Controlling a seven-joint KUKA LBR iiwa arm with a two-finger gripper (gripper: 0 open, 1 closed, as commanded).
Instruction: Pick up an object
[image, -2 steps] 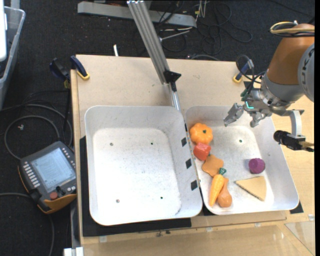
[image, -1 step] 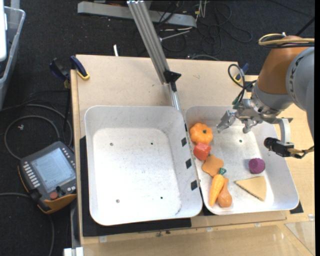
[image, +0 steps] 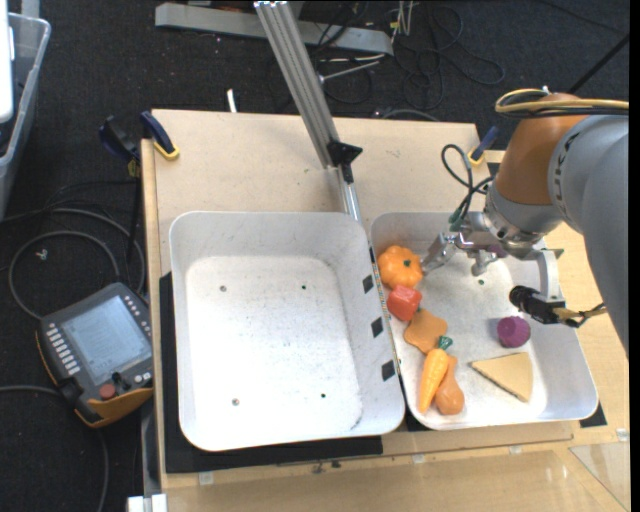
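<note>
While the fingers (image: 462, 252) hang spread and hold nothing, they sit over the back of the right bin (image: 570, 400), tips above bare floor. Nearest target: toy pumpkin (image: 400, 267), just to camera-left of the fingers, hard against the bin's left wall. Red block (image: 404, 301) touches it on the near side, then an orange flat piece (image: 426, 330), carrot (image: 433, 375) with long axis running near-to-far, and a small orange piece (image: 450, 398) beside it. Purple ball (image: 513, 330) and cheese wedge (image: 506, 375) lie nearer the camera, apart from the pile. Left bin (image: 200, 235) sits alongside on the tabletop (image: 260, 160). My read: short shift left, then descend on the pumpkin; the wall limits finger clearance.
</note>
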